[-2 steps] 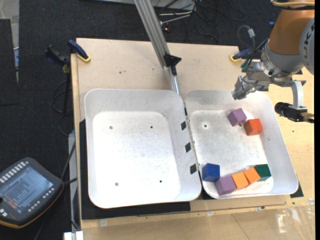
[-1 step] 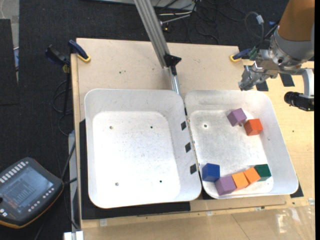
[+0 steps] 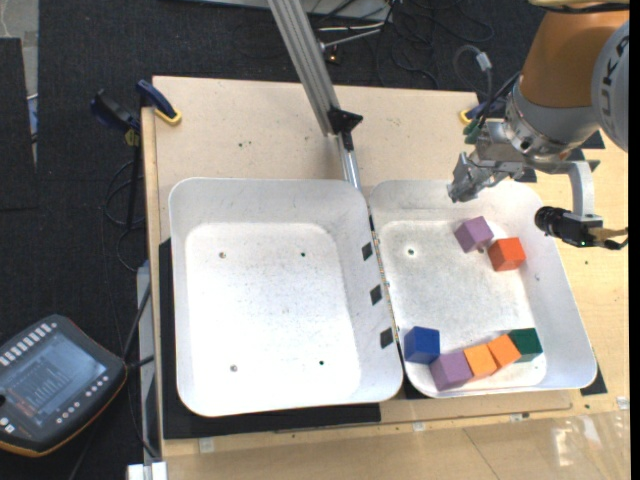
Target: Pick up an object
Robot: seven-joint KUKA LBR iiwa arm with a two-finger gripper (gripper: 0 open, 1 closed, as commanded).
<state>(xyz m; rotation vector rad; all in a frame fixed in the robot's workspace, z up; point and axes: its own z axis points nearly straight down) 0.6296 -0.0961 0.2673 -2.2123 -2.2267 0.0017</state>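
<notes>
Two white bins are set side by side on a pale bench (image 3: 260,118). The left bin (image 3: 200,208) is speckled with small dark marks, and the right bin (image 3: 570,338) holds six blocks. The gripper (image 3: 466,190) is seen above the far edge of the right bin, hung from the grey arm (image 3: 560,78) that comes in from the right; whether it is wide or narrow cannot be told, and no block is seen in it. A purple cube (image 3: 473,234) lies just below and beside the gripper, apart from it. An orange cube (image 3: 507,254) sits just beside that purple cube. Along the near edge of the right bin a row is formed: a blue cube (image 3: 422,344), a second purple block (image 3: 450,369), an orange block (image 3: 481,358) and a green block (image 3: 524,344), each touching or nearly touching the next. A pendant (image 3: 50,380) is placed on the floor at the lower left
</notes>
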